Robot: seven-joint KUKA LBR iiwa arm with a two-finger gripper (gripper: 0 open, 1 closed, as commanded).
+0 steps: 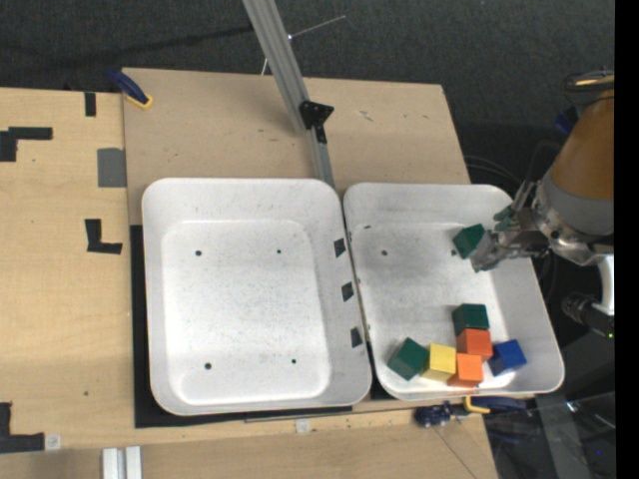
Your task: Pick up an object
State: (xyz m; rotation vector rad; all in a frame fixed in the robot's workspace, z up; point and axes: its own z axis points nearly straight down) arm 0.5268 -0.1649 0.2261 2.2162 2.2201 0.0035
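- While reaching in from the right, hovering over the upper right part of the right bin [424, 203] with the gripper [483, 249] low above the floor.
- Clamping a dark green block [468, 239] between the fingers; block sitting at the gripper's left tip, tilted, apparently lifted clear of the bin floor, though contact with the floor cannot be told for certain.
- Showing the grey arm with its orange band [591, 153] beyond the bin's right rim.
- Lying in a cluster at the bin's lower right corner: a second green block [470, 317], an orange block [476, 343] touching just below it, another orange block [467, 368] below that, a yellow block [441, 358] beside it on the left, a further green block [407, 358] at the cluster's left end, and a blue block [508, 355] at the right end near the rim.
- Standing well apart from the held block, that whole cluster.
- Sitting side by side with the left bin [160, 208], rims touching.
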